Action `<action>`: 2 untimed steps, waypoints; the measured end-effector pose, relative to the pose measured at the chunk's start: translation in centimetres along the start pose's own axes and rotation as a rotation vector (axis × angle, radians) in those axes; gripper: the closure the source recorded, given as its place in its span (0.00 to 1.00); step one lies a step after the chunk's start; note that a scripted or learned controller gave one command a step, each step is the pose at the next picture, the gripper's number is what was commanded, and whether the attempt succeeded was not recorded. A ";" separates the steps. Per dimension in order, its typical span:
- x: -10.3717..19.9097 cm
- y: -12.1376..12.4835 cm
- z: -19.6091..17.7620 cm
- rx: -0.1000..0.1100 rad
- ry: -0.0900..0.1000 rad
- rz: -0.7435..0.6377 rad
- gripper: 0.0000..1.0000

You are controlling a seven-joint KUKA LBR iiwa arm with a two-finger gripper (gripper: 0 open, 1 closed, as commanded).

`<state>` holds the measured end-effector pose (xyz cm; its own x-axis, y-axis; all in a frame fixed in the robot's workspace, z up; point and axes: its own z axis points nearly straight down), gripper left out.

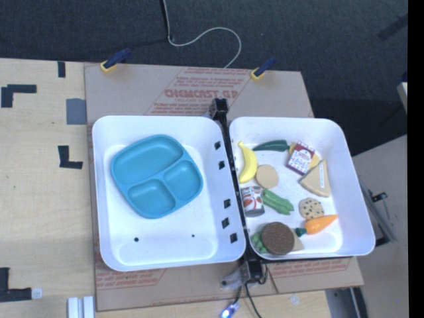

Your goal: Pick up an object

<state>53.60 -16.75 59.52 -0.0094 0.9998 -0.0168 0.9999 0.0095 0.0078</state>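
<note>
Two shallow white bins sat side by side on a brown cardboard sheet [199, 91] across the middle of the frame. Left bin [165, 247] held a blue divided plate [156, 175], lying tilted in its upper half, with bare white floor below it. Right bin [344, 151] held all the small toy foods. A yellow banana [247, 162] lay along the bin's left wall, with a dark green pepper [270, 146] just to its upper right. A round tan cookie [267, 176] touched the banana's lower end. A red and white carton [300, 158] lay toward the upper right, with a wedge of pale sandwich [318, 179] just below it. A small can [252, 201] stood near the left wall, beside a green pea pod [277, 201]. A speckled cookie [310, 208] and an orange carrot [320, 224] lay lower right. A dark brown burger patty [277, 238] lay at the bottom, over some green leaf. Whether the gripper was open or closed could not be told from this view, nor what it held. Blue and yellow clamps [115, 59] pinned the cardboard's upper corners.
</note>
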 end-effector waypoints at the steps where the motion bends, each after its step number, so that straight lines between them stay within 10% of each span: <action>1: 0.0 0.1 -1.0 0.000 -0.001 -0.001 1.00; 2: 0.1 0.1 -2.0 -0.001 -0.002 -0.002 1.00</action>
<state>53.70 -16.65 61.54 -0.0109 0.9998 -0.0189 0.9999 0.0111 0.0083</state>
